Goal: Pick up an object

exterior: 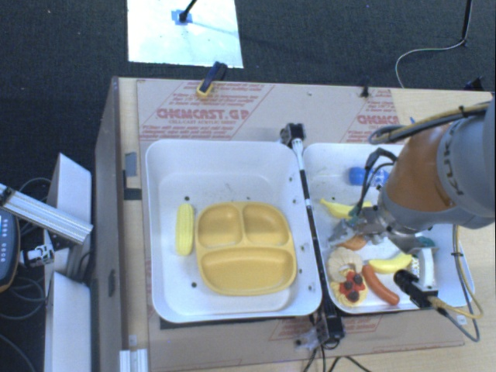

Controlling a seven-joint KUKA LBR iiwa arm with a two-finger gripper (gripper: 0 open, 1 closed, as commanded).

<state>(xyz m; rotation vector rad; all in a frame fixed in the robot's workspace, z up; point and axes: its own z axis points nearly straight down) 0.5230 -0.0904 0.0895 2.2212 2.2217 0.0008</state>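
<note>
Low over toy food (359, 279), pincer (350, 229)

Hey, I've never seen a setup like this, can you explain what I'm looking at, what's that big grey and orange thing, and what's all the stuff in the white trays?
This is one camera fixed above a workbench, looking down at a slant. The grey and orange shape is a robot arm reaching in from the right; it is meant to pick up an object. Its gripper is low over the right white bin, and I cannot tell whether its jaws are open or holding anything.

The left white bin holds a yellow divided plate with a toy corn cob beside it. The right bin holds toy food: a banana, another banana, a sausage, and something blue near the back.
</note>
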